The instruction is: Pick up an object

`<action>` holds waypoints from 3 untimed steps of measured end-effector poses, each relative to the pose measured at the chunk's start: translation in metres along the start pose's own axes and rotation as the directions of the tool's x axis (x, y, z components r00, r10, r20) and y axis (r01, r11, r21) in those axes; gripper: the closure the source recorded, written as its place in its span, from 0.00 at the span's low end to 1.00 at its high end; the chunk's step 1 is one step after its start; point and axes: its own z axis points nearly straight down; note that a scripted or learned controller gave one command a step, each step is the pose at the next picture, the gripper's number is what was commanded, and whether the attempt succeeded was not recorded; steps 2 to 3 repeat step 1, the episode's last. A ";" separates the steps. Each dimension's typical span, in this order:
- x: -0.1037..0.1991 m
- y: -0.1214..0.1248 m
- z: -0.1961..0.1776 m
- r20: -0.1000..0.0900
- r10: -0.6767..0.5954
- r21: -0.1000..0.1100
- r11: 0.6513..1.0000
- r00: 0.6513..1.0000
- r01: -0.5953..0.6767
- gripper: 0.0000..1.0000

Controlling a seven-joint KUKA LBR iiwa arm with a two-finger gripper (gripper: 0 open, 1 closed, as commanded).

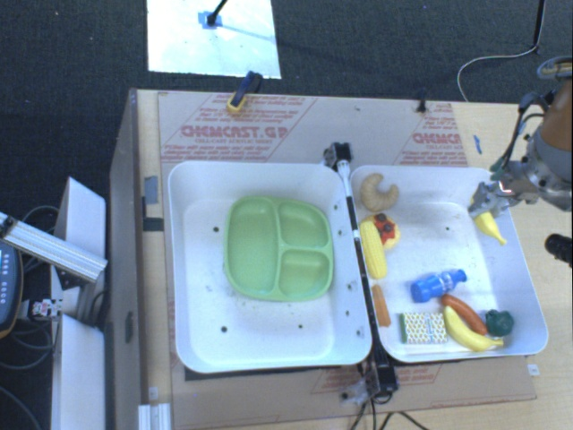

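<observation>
1. Gripper (491, 202) sits at the far-right edge of the right bin (528, 305), arm reaching in from the right. A small yellow banana-like piece (491, 227) hangs at its tip. It looks pinched between the fingers, closed on its top end, the rest dangling below.
2. Landmark = the right bin. The yellow piece is over the bin's upper-right part, close to the right wall, well apart from the rest of the items.
3. Risk: the grip looks like it's on one end only. The piece could swing or slip out on a lift, dropping back into the bin or over the right wall.
4. Risk: the wall is close. Any sideways move could knock the dangling end against the rim and pull it free.
5. Other stuff in the right bin: tan curved piece (377, 191) upper-left, corn cob (372, 248) along the left wall with a red-black item (386, 228) touching it, blue bottle (437, 284) in the middle, big banana (468, 331) with an orange-red piece (464, 312) at the lower right, green item (499, 322) just beside them, patterned block (423, 327) at the bottom. None are near the gripper, so a collision is unlikely.
6. Left of the right bin: the other bin (201, 348) holding a green divided plate (278, 247). Not involved.
</observation>
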 end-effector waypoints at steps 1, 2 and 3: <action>0.039 0.074 -0.020 -0.001 -0.002 0.000 1.000 1.000 0.002 1.00; 0.039 0.074 -0.020 -0.001 -0.002 0.000 1.000 1.000 0.002 1.00; 0.039 0.074 -0.020 -0.001 -0.002 0.000 1.000 1.000 0.002 1.00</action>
